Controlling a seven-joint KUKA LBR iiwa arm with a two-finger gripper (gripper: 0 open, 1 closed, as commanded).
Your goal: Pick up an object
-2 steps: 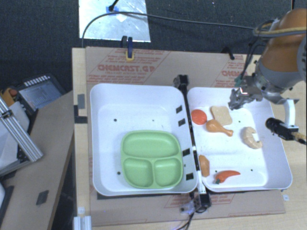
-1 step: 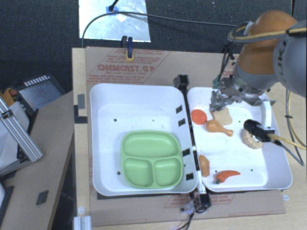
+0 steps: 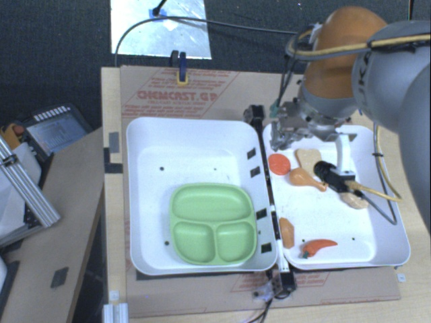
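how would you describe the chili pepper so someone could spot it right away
Look in the right-hand white bin, near its front edge. The small orange-red plastic chili pepper with a green stem lies there apart from the cluster under the gripper; it is slim, curved and pointed.

One text can be read: red capital letters printed on the brown cardboard sheet point(image 3: 202, 89) that lies under the bins, behind the left bin point(image 3: 145, 180). They read about as "CHEMCAST GP", though the last letters are not sharp. Smaller red print stands above and beside this word, and also on the front edge of the cardboard, but it is too small to read.
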